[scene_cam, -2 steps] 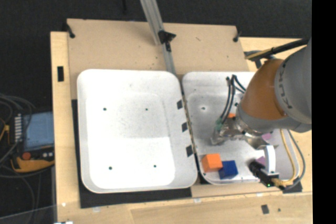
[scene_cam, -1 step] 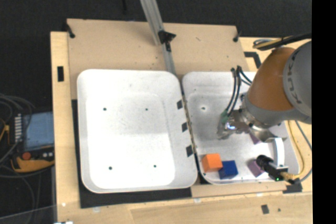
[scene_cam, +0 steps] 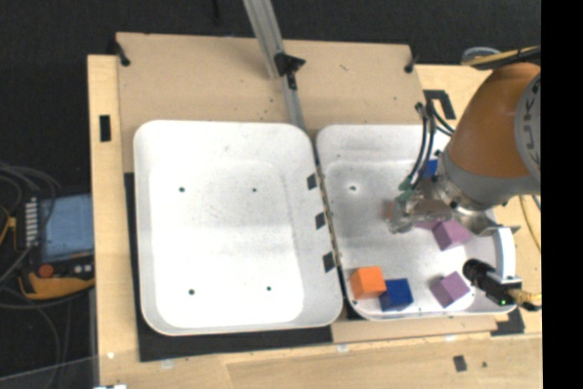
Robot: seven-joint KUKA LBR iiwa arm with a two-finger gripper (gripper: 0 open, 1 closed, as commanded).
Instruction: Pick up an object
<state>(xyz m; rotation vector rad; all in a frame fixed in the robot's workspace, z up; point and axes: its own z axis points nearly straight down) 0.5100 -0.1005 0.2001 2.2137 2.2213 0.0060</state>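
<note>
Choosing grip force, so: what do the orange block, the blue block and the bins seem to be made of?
Orange block and blue block: matte, evenly coloured, no glare, probably foam or painted wood; the view cannot settle which. Right bin and left bin: white with rounded moulded corners and a faint sheen, likely plastic.

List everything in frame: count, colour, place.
white bins: 2, side by side on the bench, left and right
orange block: 1, right bin, near edge
blue block: 1, right bin, touching the orange block's right side
purple blocks: 2, right bin; one at the near right corner, one just under the arm
metal rail: 1, grey, slanting down from the top toward the bins
arm: 1, grey with orange band, from the right
end effector: 1, over the right bin
</note>
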